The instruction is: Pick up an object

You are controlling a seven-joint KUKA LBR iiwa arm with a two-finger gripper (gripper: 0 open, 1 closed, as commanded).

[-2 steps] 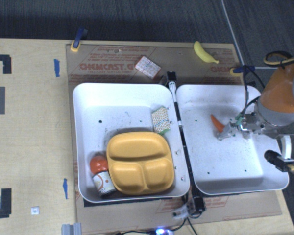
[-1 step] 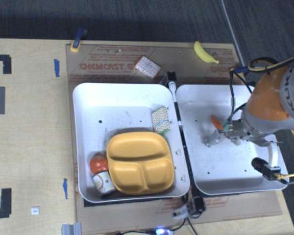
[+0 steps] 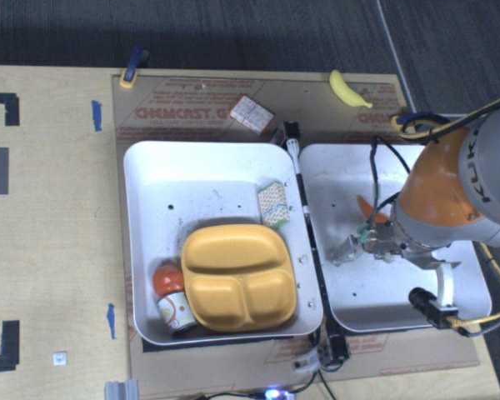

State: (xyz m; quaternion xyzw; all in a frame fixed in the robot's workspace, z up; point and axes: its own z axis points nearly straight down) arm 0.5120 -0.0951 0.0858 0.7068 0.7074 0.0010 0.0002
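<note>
As we look down on the counter (image 3: 50,248) from the one fixed camera, we find two shallow white bins side by side on a cardboard sheet (image 3: 200,107). In the left bin (image 3: 150,182) we note a yellow divided tray (image 3: 237,275) lying flat in the near half. An orange-and-white object (image 3: 172,294) sits just beside the tray's left edge, in the bin's near left corner. A small patterned packet (image 3: 273,203) lies just beyond the tray, near the bin's right wall.

In the right bin (image 3: 337,169) the arm (image 3: 450,190) reaches in from the right, and its claw (image 3: 350,248) is low over the bin floor near the middle. We cannot tell how the claw stands, and we see nothing held in it. A small orange object (image 3: 370,209) lies just beyond the claw, partly hidden by the wrist.

Outside the bins, on the cardboard, we record a yellow banana (image 3: 348,90) at the far right and a small patterned box (image 3: 251,113) beyond the left bin.
</note>
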